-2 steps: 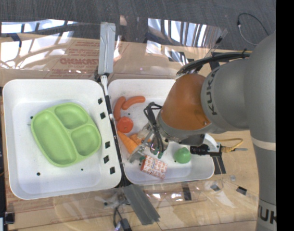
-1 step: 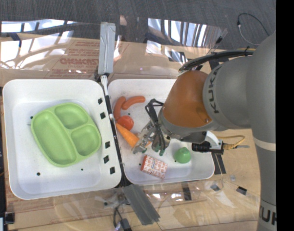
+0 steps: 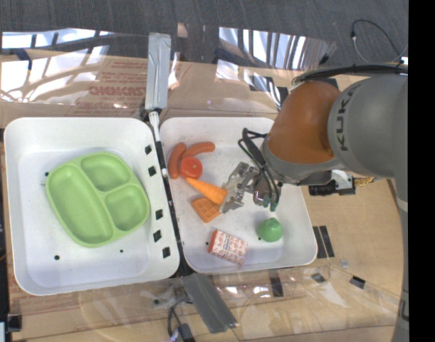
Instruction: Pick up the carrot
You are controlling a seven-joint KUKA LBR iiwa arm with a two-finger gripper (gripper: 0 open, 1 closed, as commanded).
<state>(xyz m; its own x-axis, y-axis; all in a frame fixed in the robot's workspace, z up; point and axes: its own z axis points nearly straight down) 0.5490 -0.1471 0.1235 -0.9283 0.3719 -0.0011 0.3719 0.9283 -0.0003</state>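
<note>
My claw [image 3: 235,189] sits at the carrot [image 3: 207,188] in the right bin [image 3: 295,251]; grip unclear, carrot not yet lifted.

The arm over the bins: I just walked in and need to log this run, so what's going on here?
A grey KUKA arm reaches in from the right over the right bin, its gripper down at the thick end of the carrot. The carrot lies on the bin floor among a tomato, sausages, an orange wedge, a small carton and a green fruit. Whether it is gripped can't be told. The left bin holds a green divided plate.
</note>
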